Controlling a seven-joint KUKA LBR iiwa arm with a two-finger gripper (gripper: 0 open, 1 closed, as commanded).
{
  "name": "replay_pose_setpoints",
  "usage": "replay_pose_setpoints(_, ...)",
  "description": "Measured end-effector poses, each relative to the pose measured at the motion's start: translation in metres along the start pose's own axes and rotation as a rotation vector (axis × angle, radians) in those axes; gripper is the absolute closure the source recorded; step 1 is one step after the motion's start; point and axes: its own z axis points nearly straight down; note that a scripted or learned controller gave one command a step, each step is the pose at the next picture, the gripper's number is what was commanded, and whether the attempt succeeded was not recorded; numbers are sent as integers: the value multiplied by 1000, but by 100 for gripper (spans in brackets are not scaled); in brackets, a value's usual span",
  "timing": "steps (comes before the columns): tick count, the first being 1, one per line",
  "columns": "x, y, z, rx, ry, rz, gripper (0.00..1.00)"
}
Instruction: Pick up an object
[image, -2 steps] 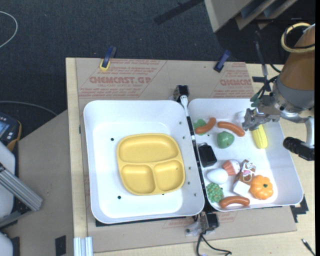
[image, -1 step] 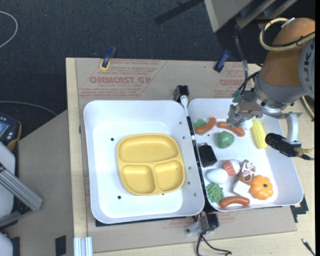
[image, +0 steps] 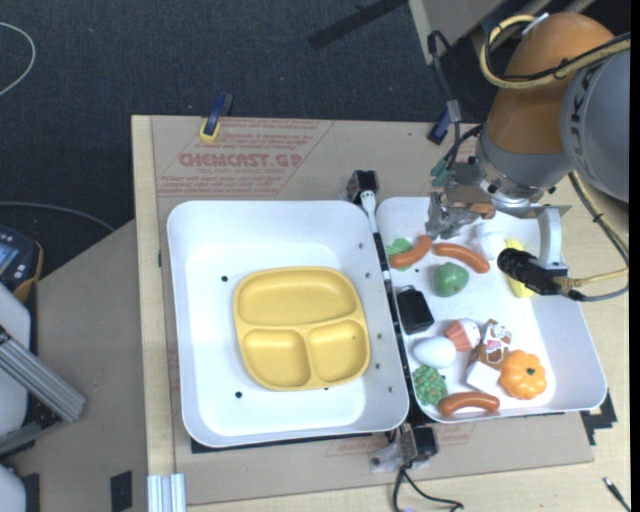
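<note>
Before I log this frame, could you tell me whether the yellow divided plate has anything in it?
Empty: the yellow divided plate in the left bin shows three bare compartments.

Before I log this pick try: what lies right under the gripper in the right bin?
Under the gripper lie two sausages, one angled left, one right, beside a green ball. The bin floor directly below it is covered.

Grey two-finger gripper (image: 447, 222) over right shallow white bin (image: 570, 340), orange toy sausage (image: 459, 256) and round green toy (image: 450, 279) just before it, orange toy pumpkin (image: 523, 374) well before, yellow three-compartment plastic tray (image: 300, 326) in left shallow white bin (image: 200, 300), well left.
</note>
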Motion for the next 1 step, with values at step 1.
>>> replay_pose_setpoints(1, 51, 32, 1, -1, 1, -2, 100)
